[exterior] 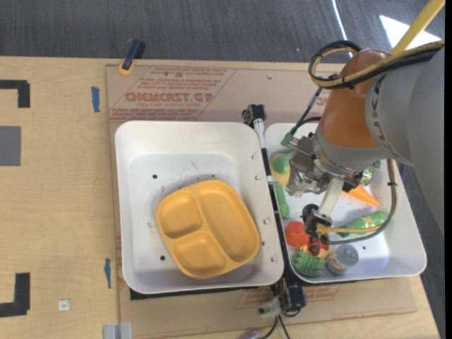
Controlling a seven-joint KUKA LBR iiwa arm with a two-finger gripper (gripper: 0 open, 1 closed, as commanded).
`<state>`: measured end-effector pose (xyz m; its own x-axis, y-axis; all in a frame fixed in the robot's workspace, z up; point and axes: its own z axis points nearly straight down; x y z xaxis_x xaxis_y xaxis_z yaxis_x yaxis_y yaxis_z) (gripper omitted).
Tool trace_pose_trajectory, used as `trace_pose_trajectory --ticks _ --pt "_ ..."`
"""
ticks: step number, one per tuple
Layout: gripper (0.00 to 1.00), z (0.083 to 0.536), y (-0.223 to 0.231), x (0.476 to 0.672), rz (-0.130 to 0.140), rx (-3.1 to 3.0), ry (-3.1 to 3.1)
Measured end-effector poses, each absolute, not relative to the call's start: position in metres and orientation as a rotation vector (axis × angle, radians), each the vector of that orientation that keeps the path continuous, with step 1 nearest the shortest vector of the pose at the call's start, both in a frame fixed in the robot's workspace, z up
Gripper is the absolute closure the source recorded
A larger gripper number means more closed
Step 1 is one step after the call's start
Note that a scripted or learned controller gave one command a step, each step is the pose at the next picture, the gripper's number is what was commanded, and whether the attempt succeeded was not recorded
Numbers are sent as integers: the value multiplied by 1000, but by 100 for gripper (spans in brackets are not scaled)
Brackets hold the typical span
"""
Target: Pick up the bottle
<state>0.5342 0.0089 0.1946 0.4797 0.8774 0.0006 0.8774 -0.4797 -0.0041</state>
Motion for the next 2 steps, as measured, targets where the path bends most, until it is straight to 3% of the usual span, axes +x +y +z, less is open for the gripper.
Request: trace_pose_trajectory --ticks 1,2 --pt "100 192 -75 479 1 -2316 -2119" --pt "100 257 -158 484 -1 -2054 -2381"
